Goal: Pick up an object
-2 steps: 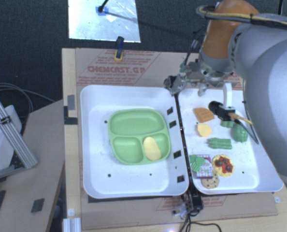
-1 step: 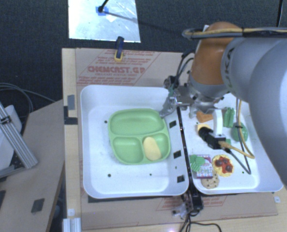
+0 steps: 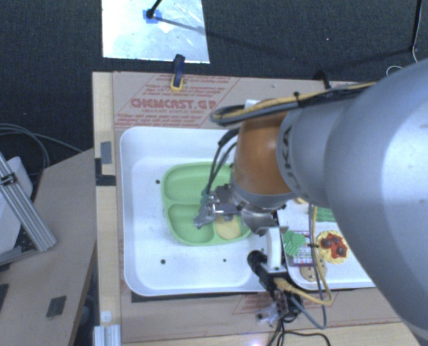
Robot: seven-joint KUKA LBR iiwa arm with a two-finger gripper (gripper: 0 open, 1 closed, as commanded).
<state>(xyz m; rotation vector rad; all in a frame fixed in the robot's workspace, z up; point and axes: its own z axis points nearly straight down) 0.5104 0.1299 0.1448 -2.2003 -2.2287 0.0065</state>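
Observation:
A light green divided plate (image 3: 189,197) lies in the left white bin (image 3: 145,215). A pale yellow object (image 3: 229,228) rests on the plate's right side. My gripper (image 3: 208,215) hangs over the plate's right part, right next to the yellow object, with metal fingers (image 3: 202,220) pointing down-left. The arm's orange band (image 3: 261,157) and grey body cover the plate's right edge and most of the right bin.
The right bin (image 3: 344,269) shows a green item (image 3: 295,242) and a printed card with red and yellow pictures (image 3: 333,245) under the arm. Cables (image 3: 286,301) hang by the bins' front edge. A cardboard sheet (image 3: 178,99) lies behind the bins.

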